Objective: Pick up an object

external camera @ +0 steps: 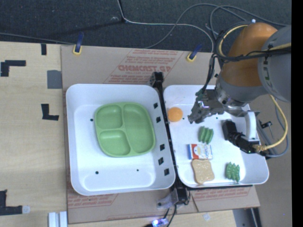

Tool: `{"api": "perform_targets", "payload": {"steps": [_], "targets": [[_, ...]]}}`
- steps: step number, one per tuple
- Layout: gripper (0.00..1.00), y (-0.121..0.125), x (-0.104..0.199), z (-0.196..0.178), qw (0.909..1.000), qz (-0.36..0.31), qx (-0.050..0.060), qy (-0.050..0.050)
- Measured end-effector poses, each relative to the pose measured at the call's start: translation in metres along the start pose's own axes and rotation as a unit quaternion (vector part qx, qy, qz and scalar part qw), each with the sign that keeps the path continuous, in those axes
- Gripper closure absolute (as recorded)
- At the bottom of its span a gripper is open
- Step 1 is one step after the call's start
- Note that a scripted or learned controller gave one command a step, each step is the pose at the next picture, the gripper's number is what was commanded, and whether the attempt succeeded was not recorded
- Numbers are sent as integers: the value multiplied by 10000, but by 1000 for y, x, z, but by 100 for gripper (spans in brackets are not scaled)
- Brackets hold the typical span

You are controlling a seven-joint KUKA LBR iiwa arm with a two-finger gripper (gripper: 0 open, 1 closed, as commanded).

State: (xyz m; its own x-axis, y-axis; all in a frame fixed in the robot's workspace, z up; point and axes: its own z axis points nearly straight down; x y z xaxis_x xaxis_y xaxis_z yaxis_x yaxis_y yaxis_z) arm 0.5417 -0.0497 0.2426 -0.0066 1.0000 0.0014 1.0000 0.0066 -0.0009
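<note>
Objects for picking all lie in the right bin (215,181), toward the centre-right of the frame: an orange ball (175,114) near the divider, a green ribbed piece (206,135) just below the pincer (198,112), a small printed carton (199,151) under that, a slice of toast (203,171) touching the carton's lower edge, and a second green piece (232,171) in the lower right corner. The left bin (78,174) carries a green divided plate (124,129).

We see the pincer hanging over the right bin between the ball and the green ribbed piece, but its dark parts blur together, so we cannot tell whether it is apart or together. Nothing shows in its grip.

Our worries from here are these. The pincer sits between two targets, so a straight descent may land on bare bin floor. The ball is round and would likely roll off toward the divider if nudged on one side. The ribbed piece, the carton and the toast sit close together, so a reach for one could shove or drag its neighbour. The toast and carton lie flat, which we judge leaves little edge to catch.
</note>
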Motion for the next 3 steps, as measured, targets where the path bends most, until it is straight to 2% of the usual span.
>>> {"api": "perform_targets", "payload": {"steps": [3], "targets": [[100,24,138,22,10000,5,3,-6]]}}
